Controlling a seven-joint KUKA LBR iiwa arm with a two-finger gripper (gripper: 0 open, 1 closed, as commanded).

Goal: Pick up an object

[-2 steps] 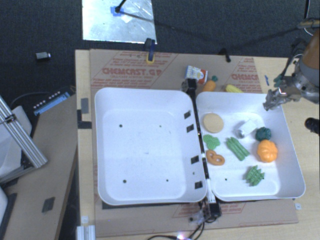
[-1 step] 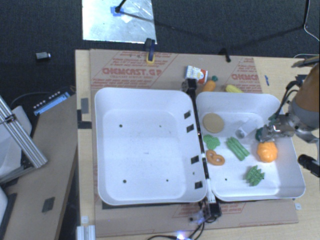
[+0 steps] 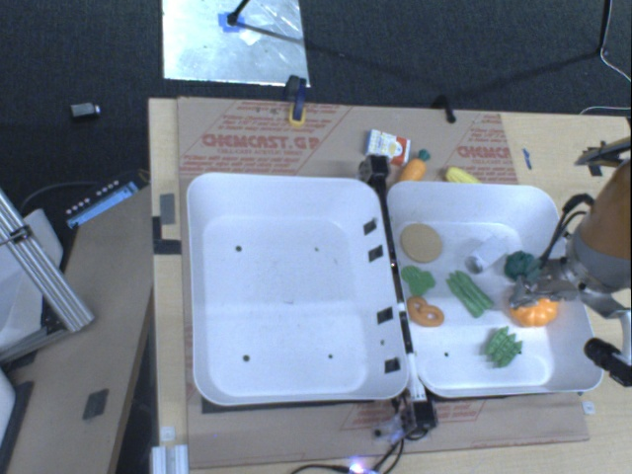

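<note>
My gripper (image 3: pixel 534 290) reaches in from the right, low over the right bin (image 3: pixel 553 210). It hangs right above an orange pumpkin-like toy (image 3: pixel 534 313), touching or nearly touching its top. A dark green toy (image 3: pixel 518 263) lies just behind the gripper. Further left in the same bin are a green bean pod (image 3: pixel 469 293), a tan round disc (image 3: pixel 422 242), a small green leafy piece (image 3: pixel 418 281), an orange pretzel (image 3: pixel 426 312) and a pale bottle-shaped object (image 3: pixel 486 257). A green spiky toy (image 3: pixel 503 347) lies nearer the front.
The left bin (image 3: pixel 286 294) stands beside the right one, joined along a black hinged divider (image 3: pixel 395 294). Behind the bins on the cardboard lie a small carton (image 3: pixel 386 145), a carrot (image 3: pixel 413 169) and a yellow toy (image 3: pixel 460 176). The grey arm (image 3: pixel 604 235) fills the right edge.
</note>
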